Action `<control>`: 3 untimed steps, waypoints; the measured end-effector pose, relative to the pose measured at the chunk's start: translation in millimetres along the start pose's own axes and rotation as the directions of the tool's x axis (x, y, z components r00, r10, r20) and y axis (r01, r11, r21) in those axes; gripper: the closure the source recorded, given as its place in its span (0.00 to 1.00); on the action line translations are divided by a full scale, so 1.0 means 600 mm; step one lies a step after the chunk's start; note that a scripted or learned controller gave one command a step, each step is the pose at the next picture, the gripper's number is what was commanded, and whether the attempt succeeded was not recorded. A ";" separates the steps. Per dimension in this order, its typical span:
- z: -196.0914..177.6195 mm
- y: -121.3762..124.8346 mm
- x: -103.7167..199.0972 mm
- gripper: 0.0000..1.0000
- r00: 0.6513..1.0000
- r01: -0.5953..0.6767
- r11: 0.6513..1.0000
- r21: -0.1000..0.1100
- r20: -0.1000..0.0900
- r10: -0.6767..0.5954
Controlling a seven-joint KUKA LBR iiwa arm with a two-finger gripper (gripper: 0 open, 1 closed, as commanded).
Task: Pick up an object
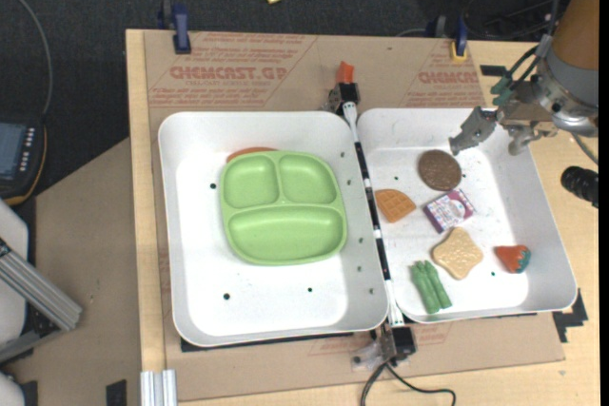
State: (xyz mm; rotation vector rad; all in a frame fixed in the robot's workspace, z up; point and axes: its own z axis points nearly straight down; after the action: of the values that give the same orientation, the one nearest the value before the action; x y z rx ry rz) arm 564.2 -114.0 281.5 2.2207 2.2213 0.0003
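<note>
The pincer point(493, 133) hangs over the far right corner of the right bin point(547, 195), its two fingers spread apart with nothing between them. Just below and to its left lies the nearest candidate for picking — a round brown cookie point(440, 169) flat on the bin floor. Near it sit an orange wedge-shaped piece point(395, 203) and a small purple packet point(448, 209). Further toward the front are a tan slice of toast point(458, 254), a green bean bundle point(430, 286) and a red strawberry-like piece point(513, 258).

To do the step well, the arm would likely need to centre over one item, come straight down and close across its narrow side; the flat cookie offers little height to grip. The packet lies close to the cookie, so a wide approach could nudge it. The bin's far wall is close to the fingers, leaving little room there.

The left bin point(190, 233) holds a green divided plate point(283, 206) — well apart on the surface point(152, 90).
</note>
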 end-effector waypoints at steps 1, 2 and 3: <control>0.205 0.042 -0.036 0.00 1.000 -0.002 1.000 0.010 -0.001 0.002; 0.337 0.063 -0.058 0.00 1.000 -0.001 1.000 0.008 -0.002 0.001; 0.310 0.067 -0.057 1.00 1.000 -0.001 1.000 -0.003 0.001 0.001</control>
State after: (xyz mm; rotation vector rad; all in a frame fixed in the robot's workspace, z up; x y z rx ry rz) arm 604.5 -148.5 95.4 2.2204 2.2182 0.0023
